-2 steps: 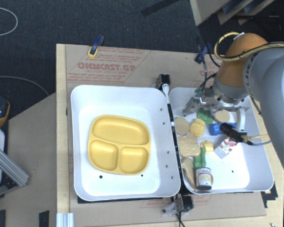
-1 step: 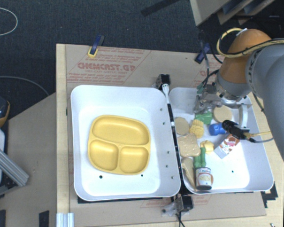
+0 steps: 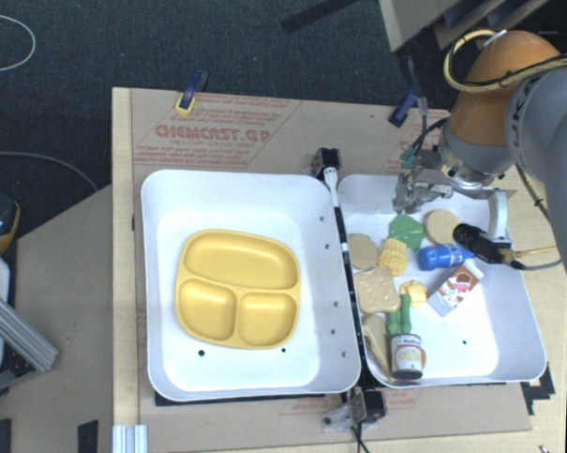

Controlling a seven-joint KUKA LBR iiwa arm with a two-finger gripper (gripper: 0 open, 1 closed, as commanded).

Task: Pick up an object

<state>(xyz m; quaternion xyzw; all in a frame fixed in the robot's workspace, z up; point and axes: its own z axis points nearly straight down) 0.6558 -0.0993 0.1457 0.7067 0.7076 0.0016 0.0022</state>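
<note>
Seemingly bare, pincer [image 3: 411, 200] hangs just above green piece [image 3: 406, 229].

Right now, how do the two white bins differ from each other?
The left bin holds one thing, a yellow tray lying flat at its middle; the right bin holds many small items crowded toward its left and far sides. The gripper hangs over the right bin, with no arm above the left bin. Both are shallow, white, and stand side by side.

Dark grey carpet floor [image 3: 132, 36] across the top, a thin cable loop [image 3: 12, 42] upper left, brown board bench [image 3: 222, 134] under even light
</note>
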